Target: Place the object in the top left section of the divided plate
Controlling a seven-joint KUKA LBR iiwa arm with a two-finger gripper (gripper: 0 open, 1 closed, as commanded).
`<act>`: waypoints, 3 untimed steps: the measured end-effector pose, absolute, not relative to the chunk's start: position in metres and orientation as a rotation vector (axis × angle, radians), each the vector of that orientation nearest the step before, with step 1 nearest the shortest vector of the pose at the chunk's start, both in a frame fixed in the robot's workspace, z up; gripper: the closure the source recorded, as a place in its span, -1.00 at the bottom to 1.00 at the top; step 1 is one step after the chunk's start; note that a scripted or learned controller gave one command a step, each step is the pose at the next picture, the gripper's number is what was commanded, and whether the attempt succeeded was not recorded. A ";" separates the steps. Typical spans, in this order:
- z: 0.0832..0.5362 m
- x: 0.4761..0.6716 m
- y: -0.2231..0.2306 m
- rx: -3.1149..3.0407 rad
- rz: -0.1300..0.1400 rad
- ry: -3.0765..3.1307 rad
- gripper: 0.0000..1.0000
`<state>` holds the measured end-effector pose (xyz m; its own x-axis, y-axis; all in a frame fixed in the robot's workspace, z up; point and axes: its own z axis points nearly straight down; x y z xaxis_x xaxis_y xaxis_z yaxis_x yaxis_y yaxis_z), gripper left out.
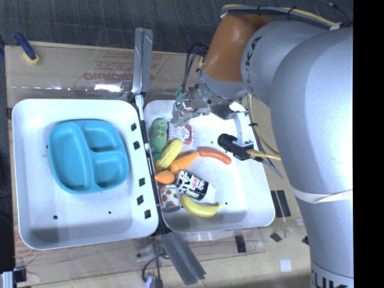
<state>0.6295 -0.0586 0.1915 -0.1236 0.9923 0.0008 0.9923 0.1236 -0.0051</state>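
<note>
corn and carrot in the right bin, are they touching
Touching. The camera view shows the corn lying against the carrot with no gap between them.

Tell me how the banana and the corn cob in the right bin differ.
The banana is smooth and curved, while the corn cob is straight with a bumpy, kernelled surface. The banana lies near the bin's front edge, roughly level across the view; the corn cob lies further back, tilted diagonally beside the green vegetable. The banana looks somewhat longer than the corn cob. Both are yellow toy foods lying in the right bin.
</note>
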 end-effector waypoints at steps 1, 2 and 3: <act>0.229 0.656 0.019 -2.251 0.003 -2.189 1.00; 0.253 0.656 0.077 -2.212 0.002 -2.230 1.00; 0.280 0.656 0.136 -1.887 0.000 -2.513 1.00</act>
<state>0.6563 0.1355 0.2796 -0.2787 0.9604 -0.0006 0.9604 0.2787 0.0003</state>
